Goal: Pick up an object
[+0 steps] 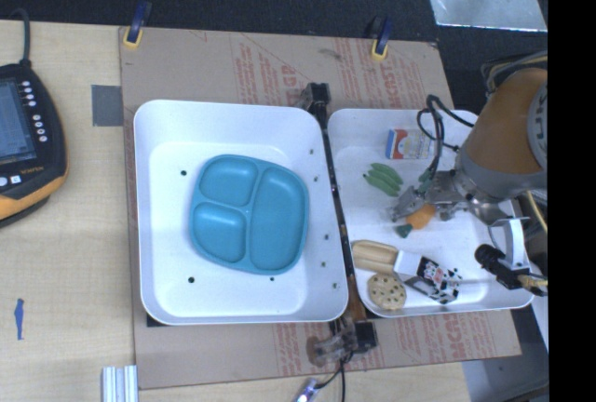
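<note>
My gripper point(419, 204) is down in the right bin point(368, 132), reaching in from the right under the grey and orange arm point(503, 126). Just below its tip lies a small orange toy point(422, 218) with a teal end point(402, 229), touching or nearly touching the gripper. A green toy point(383, 177) lies just to the upper left of the gripper. A small red, white and blue carton point(407, 145) stands further back.
Along the right bin's front lie a tan bun point(374, 254), a round cookie point(386, 291) and a black-and-white toy point(435, 278). The left bin point(158, 205) holds a blue divided plate point(250, 214). A pendant point(23, 144) lies at the far left.
</note>
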